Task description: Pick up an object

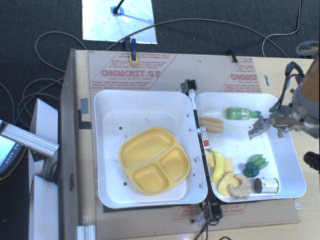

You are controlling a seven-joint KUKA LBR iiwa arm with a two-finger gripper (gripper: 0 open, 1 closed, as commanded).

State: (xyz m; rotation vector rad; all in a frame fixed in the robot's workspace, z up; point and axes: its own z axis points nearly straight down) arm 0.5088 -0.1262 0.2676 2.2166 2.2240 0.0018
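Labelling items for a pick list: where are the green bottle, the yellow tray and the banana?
green bottle (241, 114), camera view, mid-body.
yellow tray (154, 160), camera view, central divider.
banana (218, 167), camera view, middle.

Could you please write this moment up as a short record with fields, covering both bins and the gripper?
left bin: holds a yellow divided tray
right bin: holds the small items
far end: green bottle lying on its side; bread roll near the divider
near end: banana, green toy, small can lying on its side
gripper: over the right bin, nothing seen between its fingers
nearest item to gripper: green bottle
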